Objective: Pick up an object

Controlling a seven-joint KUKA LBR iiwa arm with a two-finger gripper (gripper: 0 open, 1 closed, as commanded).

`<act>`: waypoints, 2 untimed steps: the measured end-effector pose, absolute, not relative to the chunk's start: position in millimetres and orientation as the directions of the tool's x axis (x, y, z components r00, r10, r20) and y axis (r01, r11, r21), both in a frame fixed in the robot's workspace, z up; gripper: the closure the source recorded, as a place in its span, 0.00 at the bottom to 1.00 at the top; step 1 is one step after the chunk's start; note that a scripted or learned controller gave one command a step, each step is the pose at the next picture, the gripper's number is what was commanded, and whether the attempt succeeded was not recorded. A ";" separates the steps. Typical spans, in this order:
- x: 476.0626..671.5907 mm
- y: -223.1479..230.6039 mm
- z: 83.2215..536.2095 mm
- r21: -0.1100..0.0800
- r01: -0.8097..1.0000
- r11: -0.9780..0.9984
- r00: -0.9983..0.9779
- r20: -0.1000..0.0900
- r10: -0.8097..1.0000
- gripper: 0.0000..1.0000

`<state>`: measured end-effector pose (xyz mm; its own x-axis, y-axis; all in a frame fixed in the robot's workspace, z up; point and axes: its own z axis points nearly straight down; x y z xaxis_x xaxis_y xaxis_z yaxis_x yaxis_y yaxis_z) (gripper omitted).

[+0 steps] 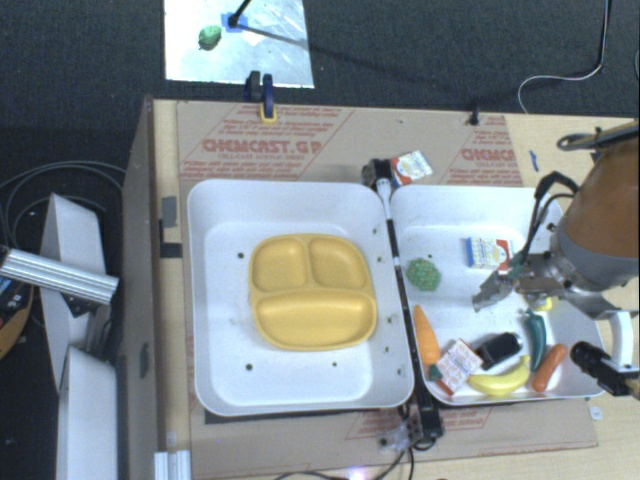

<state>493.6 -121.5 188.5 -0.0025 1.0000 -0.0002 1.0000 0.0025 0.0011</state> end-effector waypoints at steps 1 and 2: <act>572.2 -89.5 125.5 0.000 1.000 0.003 -0.003 0.001 1.000 0.00; 562.6 -208.1 134.8 0.002 1.000 0.000 0.000 -0.003 1.000 0.00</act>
<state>562.6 -208.1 134.8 -0.0001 1.0000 -0.0027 1.0000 0.0001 0.0023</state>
